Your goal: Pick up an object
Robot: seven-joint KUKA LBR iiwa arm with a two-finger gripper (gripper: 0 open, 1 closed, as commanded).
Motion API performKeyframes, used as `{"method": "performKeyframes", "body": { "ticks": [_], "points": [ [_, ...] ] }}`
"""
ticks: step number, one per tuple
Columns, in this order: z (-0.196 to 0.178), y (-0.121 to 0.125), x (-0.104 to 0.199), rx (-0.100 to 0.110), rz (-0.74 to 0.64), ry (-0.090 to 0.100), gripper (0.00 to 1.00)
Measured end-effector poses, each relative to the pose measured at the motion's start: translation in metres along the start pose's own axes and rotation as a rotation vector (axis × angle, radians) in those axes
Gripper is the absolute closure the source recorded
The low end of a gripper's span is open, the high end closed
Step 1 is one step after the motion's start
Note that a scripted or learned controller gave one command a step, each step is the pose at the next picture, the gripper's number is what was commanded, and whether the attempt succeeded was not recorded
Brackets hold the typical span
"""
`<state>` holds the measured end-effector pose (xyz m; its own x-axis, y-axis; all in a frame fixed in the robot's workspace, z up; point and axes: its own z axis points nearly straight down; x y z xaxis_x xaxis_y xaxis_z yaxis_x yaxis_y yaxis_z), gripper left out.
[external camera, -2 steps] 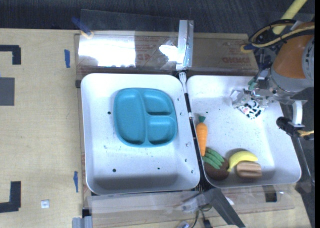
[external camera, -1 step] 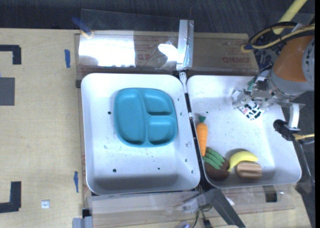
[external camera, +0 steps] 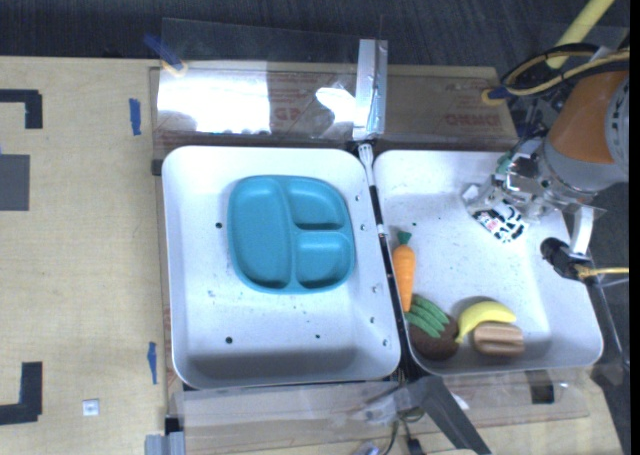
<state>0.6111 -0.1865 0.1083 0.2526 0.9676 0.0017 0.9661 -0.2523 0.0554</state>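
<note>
My gripper [external camera: 498, 211] hangs low over the upper right part of the right bin [external camera: 450, 183], under the grey arm with its orange band [external camera: 590, 123]. Toy food lies along this bin's lower left. An orange carrot [external camera: 403, 273] with a green top rests against the left wall. Below it is a green and brown piece [external camera: 430, 325]. A yellow banana [external camera: 484, 317] lies beside a tan bun-like piece [external camera: 497, 340]. All of these sit well apart from the gripper, down and to its left.
A blue divided plate [external camera: 291, 233] lies in the left bin [external camera: 190, 323]. A metal divider post [external camera: 369, 93] stands behind the bins. Yellow and black cables [external camera: 560, 58] loop at the upper right. The wooden bench [external camera: 70, 243] extends to the left.
</note>
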Motion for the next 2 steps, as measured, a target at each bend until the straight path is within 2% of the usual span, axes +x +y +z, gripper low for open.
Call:
{"method": "performKeyframes", "body": {
  "ticks": [1,2],
  "points": [
    [0.002,0.017,-0.006,0.015,-0.135,-0.002,0.00],
    [0.000,0.005,-0.002,0.003,-0.030,0.000,0.00]
  ]
}}
